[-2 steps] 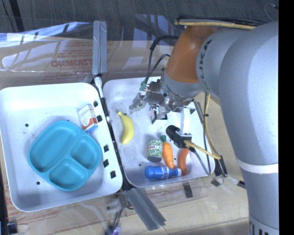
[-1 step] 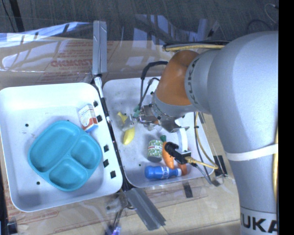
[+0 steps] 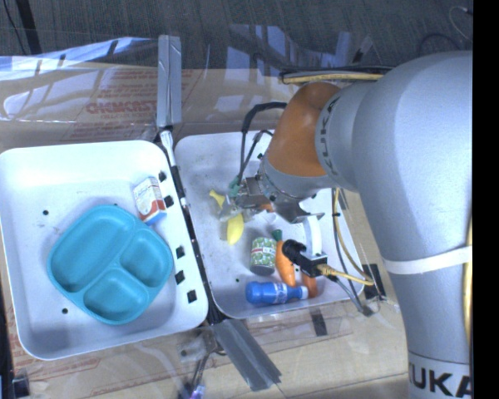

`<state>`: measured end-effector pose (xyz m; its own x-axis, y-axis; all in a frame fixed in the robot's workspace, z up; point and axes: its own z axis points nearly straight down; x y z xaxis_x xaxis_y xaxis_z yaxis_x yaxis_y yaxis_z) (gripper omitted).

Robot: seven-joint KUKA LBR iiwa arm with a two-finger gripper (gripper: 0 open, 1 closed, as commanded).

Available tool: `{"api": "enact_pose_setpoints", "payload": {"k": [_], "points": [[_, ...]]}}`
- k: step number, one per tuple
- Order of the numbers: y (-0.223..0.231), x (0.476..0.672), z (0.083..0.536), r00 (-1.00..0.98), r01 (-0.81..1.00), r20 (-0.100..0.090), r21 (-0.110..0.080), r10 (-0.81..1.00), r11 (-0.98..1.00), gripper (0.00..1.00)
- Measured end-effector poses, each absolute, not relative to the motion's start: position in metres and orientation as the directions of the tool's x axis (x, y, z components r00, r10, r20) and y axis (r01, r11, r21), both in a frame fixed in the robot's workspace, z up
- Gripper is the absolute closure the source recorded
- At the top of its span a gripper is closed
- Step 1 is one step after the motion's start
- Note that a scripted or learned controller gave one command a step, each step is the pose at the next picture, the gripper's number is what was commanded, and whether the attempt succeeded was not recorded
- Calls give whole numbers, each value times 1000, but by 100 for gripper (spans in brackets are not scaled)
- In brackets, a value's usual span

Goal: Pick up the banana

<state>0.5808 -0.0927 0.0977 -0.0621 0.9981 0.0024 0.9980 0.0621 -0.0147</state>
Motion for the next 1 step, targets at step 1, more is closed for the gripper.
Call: {"api": "enact_pose_setpoints", "payload": {"k": [1], "points": [[-65, 625, 190, -216, 976, 1, -4, 976, 216, 100]]}}
